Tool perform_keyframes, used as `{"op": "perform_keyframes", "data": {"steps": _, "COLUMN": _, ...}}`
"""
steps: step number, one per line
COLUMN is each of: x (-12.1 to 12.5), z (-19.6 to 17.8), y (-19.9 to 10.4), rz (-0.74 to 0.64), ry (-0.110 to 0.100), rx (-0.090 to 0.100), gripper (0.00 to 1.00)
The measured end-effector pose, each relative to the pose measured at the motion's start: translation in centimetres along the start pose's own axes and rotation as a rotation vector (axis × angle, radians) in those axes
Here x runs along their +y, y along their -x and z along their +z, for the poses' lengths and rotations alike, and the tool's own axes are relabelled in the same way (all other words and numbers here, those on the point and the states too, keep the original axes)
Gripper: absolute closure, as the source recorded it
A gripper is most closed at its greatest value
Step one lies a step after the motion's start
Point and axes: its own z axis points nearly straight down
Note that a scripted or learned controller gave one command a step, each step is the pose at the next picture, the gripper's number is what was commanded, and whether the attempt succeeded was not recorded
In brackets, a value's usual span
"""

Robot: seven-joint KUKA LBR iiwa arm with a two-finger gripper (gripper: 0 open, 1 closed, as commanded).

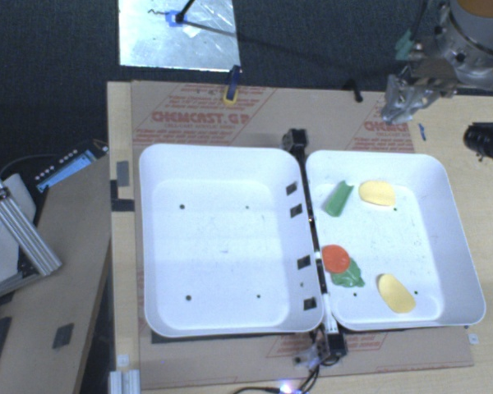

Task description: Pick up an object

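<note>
The right bin [444,195] holds several small things. A green block [338,198] lies tilted near its back left, with a yellow piece [377,193] just right of it. Near the front left sits an orange-red round piece [336,258] touching a dark green piece [349,275]. A yellow oval [395,292] lies at the front right. My gripper [401,105] hangs high above the bench behind the right bin's back edge, with nothing seen between its fingers. The slant of the view leaves its opening unclear.
The left bin [160,187] stands beside the right one, joined by a black hinge strip [309,236]. A shiny metal sheet [178,21] lies at the back left. A metal rail [12,220] stands off the bench at left.
</note>
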Motion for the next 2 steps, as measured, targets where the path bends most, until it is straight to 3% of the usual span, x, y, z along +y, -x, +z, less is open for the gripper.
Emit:
{"op": "perform_keyframes", "data": {"steps": 1, "x": -2.8, "z": -2.1, "y": -3.1, "rz": 0.001, "ry": 0.0, "rx": 0.0, "gripper": 1.0}}
{"op": "perform_keyframes", "data": {"steps": 2, "x": -7.2, "z": -2.9, "y": -6.7, "rz": 0.0, "ry": -0.002, "rx": 0.0, "gripper": 1.0}}
